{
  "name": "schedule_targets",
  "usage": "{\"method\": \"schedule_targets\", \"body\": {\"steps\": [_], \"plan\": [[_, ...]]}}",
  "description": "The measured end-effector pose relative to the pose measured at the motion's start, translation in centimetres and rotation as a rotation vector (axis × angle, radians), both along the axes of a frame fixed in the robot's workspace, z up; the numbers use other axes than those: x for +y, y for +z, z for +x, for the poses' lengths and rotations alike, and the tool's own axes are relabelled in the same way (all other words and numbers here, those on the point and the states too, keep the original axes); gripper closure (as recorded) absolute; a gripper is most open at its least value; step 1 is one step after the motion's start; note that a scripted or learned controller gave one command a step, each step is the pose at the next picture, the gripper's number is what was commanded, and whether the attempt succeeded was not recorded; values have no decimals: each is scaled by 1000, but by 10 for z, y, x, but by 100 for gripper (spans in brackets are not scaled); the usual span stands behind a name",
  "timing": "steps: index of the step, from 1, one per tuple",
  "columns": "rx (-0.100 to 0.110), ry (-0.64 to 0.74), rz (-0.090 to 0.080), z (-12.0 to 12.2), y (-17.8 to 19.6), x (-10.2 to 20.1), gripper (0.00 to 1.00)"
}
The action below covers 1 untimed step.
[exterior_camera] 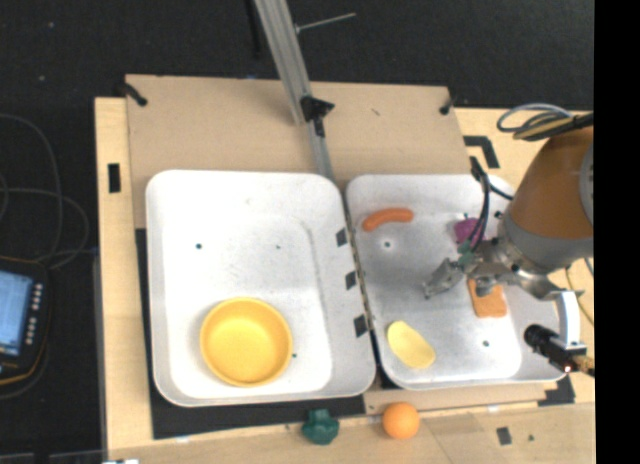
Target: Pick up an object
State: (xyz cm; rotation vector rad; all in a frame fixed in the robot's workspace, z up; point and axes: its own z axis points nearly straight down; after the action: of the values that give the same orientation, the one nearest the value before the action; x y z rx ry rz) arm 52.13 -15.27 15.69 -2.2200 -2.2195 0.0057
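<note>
Two white bins: one yellow bowl (246,340) in left; sausage (387,218), yellow piece (410,344), orange block (488,300) in right; gripper (445,280) state unclear.

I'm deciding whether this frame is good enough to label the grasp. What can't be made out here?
- Gripper: small and blurred against the right bin floor; nothing readable between its tips.
- Orange block: partly covered by the wrist above it, so its full shape is hidden.
- Purple item: too small, and partly behind cables, to identify.
- Arm: cut off by the right edge.
</note>
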Motion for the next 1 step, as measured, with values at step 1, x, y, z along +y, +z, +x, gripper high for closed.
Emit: {"method": "schedule_targets", "body": {"steps": [1], "plan": [[0, 0, 0, -1, -53, -1, 0]]}}
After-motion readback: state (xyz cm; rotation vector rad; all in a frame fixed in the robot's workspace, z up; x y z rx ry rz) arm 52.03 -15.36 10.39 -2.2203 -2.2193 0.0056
